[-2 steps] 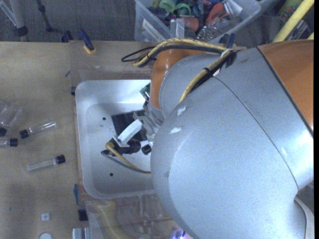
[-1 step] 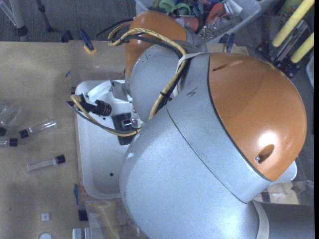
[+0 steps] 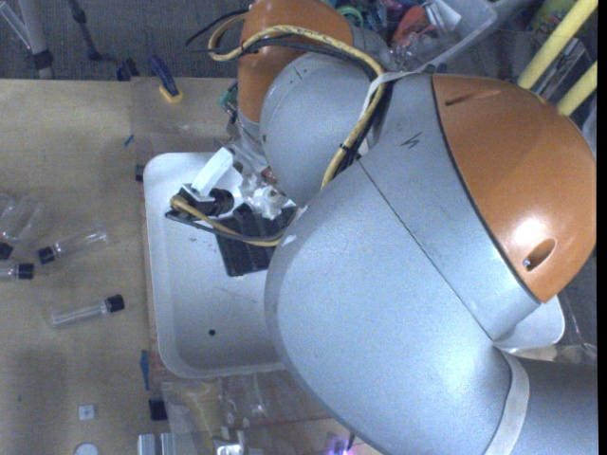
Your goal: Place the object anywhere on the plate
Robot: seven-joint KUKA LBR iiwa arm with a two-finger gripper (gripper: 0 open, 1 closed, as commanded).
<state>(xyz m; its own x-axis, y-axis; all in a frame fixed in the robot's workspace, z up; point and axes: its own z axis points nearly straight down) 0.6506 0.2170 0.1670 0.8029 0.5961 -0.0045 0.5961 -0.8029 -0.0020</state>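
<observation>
My grey arm [image 3: 398,282] with its orange band [image 3: 517,178] reaches in from the right and covers most of the bench. Its wrist, with yellow cables, hangs over a white bin [image 3: 180,320]. The black gripper [image 3: 237,240] sits low inside that bin, near the bin's upper middle, and points down toward the floor. The arm hides the right part of this bin and whatever lies under the gripper.
Several clear vials with black caps [image 3: 87,309] lie on the wooden bench left of the bin. A clear box of coloured items [image 3: 398,3] stands at the back. A blue clamp [image 3: 169,88] sits near the bench's far edge.
</observation>
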